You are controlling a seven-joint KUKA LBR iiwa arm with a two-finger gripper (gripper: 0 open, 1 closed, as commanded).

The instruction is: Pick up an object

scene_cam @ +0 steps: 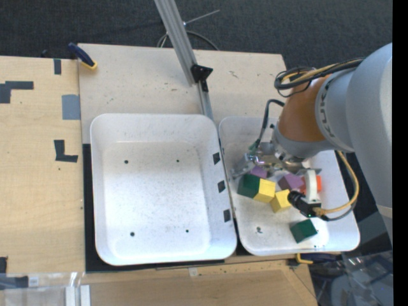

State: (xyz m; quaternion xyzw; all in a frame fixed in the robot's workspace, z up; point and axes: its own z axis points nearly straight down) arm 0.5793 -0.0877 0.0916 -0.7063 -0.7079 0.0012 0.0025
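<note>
My gripper [260, 162] reaches down into the right bin [268, 238], just above a cluster of small blocks. Under it lies a purple block [258, 171], with a green cube [248, 186] and a yellow block [265, 190] right in front. A second yellow block [281, 201], another purple piece [293, 182], an orange-red piece [317, 183] and a dark green block [304, 230] lie to the right. The wrist hides much of the gripper.
The left bin [156, 129] stands beside the right one, sharing a raised rim. A grey metal pole [178, 34] slants across the back of the bench. Yellow and black cables [347, 190] loop off the arm over the right bin's edge.
</note>
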